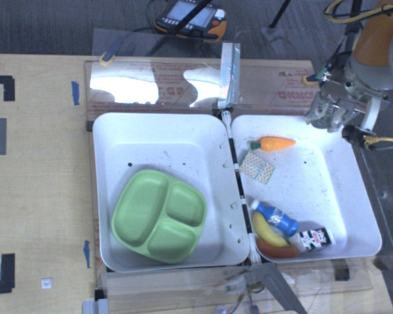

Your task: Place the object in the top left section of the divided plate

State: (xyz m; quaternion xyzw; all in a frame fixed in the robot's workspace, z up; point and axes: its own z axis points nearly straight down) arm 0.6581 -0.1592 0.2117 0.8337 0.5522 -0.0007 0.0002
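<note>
A green divided plate (158,214) lies in the left bin (118,136), tilted a little, with nothing in its three sections. In the right bin (334,182) are an orange toy carrot (276,144), a patterned beige packet (257,169), a blue bottle (277,219), a yellow banana (268,233) and a small black-and-white carton (312,239). My gripper (329,116) hangs over the right bin's far right corner, to the right of the carrot and apart from it. Nothing shows between its fingers.
A metal divider post (230,77) stands at the back between the bins, with a clear back wall (157,84) beside it. A handheld controller (187,15) lies on the floor behind. Cables (380,139) trail off the arm at the right edge.
</note>
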